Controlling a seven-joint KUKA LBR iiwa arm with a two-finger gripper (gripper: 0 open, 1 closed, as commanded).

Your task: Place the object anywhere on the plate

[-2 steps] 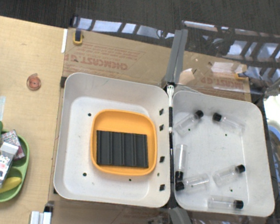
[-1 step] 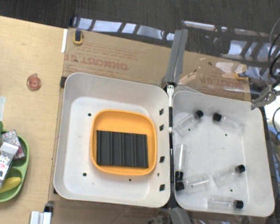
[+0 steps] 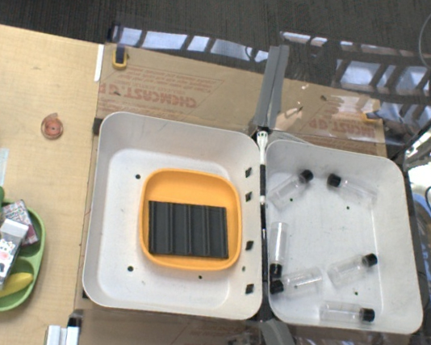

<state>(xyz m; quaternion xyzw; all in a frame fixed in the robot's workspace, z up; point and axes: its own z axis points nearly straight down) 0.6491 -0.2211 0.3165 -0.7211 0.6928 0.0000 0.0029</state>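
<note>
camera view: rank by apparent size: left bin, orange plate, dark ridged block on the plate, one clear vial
1. left bin
2. orange plate
3. dark ridged block
4. clear vial, smallest by far; the vials look alike in size.

The cardboard sheet (image 3: 212,97) behind the bins carries red print — upside down, seemingly "CHEMCAST". Smaller lines beside it are too blurred to read.

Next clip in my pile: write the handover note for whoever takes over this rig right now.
Left bin: yellow plate at its centre, with a dark ribbed insert on it.
Right bin: several clear tubes with black caps lie scattered, e.g. one by the divider and one near the front edge.
Done: no tube lies on the plate.
Left: pick one tube and set it anywhere on the plate.
</note>
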